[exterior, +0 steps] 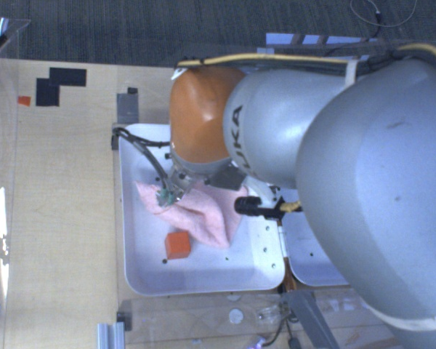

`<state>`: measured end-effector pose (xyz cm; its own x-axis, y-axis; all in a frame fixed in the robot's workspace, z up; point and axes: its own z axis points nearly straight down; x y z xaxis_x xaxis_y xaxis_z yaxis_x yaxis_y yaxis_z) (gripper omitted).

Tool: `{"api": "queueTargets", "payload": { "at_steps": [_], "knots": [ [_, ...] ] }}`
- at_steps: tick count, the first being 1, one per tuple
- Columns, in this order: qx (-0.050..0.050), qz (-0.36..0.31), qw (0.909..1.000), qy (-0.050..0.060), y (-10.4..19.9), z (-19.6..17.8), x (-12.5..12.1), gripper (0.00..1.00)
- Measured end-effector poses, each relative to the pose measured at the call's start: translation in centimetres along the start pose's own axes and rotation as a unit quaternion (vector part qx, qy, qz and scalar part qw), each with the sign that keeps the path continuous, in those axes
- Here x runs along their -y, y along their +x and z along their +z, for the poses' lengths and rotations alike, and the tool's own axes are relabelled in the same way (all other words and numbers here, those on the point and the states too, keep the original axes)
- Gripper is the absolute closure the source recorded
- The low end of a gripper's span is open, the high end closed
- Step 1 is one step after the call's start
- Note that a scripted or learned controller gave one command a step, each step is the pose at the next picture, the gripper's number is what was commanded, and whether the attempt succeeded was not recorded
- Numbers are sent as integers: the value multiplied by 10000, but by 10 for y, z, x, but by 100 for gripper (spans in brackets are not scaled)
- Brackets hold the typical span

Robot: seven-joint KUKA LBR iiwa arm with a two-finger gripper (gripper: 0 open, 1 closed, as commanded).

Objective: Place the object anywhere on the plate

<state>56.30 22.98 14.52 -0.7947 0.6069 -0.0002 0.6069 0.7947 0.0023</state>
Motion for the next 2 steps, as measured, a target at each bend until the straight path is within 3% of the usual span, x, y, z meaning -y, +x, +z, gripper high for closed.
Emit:
{"api": "queueTargets", "payload": {
  "at_steps": [1, 2],
  "knots": [
    [35, 1179, 9930, -94, -9, 49, -12, 100],
    [64, 1904, 9816, -99, -85, 50, 1, 100]
  ]
}}
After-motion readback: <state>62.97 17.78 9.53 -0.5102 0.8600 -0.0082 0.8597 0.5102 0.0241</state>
